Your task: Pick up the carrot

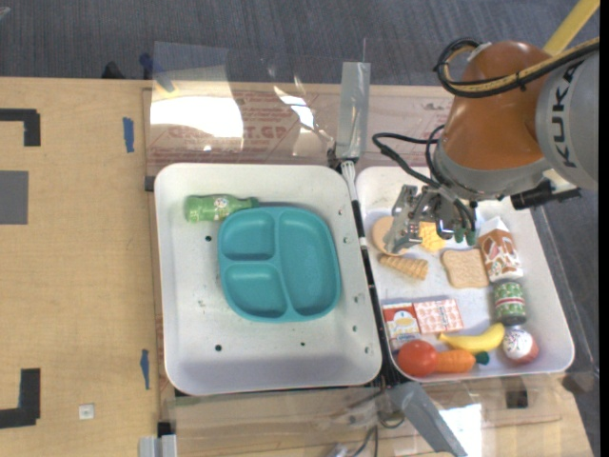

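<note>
Approach stage of the pick. The grey arm with its orange wrist band reaches in over the right-hand shallow white bin (557,336), and its two-finger metal gripper (411,228) hangs above the bin's far-left part, close to the divider between the two bins. The orange toy carrot (455,361) lies at the near edge of the same bin, just beside a round red toy tomato (416,355) on its left and under a yellow plastic banana (479,337) — well apart from the gripper, with a flat red-and-white printed packet (420,316) between them.

The fingers appear parted a little and point down toward a ridged tan wafer-like piece (404,268) and a pale round biscuit-like piece (383,233); nothing is seen between them, so the gripper reads as released and empty. Whether a fingertip touches either piece cannot be told from this angle.

By judgement, no grasp has begun. The next move calls for travel toward the bin's near edge, then a descent aligned across the carrot's narrow width — the tomato and banana crowd it closely, so a wide or skewed approach could nudge or catch a neighbour instead.

The left-hand white bin (181,350) carries a teal three-compartment plastic tray (279,262) and a small green bottle (217,207) lying at its far edge.
</note>
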`<act>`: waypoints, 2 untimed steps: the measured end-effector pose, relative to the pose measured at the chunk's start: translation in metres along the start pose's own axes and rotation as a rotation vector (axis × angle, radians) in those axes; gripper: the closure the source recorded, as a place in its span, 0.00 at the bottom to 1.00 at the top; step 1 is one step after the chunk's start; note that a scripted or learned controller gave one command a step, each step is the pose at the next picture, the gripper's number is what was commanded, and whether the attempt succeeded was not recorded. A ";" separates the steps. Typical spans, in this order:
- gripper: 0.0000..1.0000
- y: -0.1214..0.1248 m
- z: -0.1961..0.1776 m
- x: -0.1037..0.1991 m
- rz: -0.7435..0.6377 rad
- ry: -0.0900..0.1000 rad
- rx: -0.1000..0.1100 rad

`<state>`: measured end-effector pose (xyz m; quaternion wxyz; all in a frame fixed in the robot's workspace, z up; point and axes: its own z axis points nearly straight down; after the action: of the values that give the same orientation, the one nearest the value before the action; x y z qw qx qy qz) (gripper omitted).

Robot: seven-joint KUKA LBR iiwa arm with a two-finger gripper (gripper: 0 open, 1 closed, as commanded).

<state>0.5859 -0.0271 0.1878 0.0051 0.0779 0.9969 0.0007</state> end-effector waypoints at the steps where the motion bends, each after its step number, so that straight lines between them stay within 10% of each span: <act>1: 1.00 0.014 0.002 0.064 0.029 0.007 0.000; 2: 1.00 -0.029 -0.022 0.078 -0.084 0.005 0.001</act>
<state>0.5041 -0.0437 0.2091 0.0028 0.0359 0.9994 -0.0001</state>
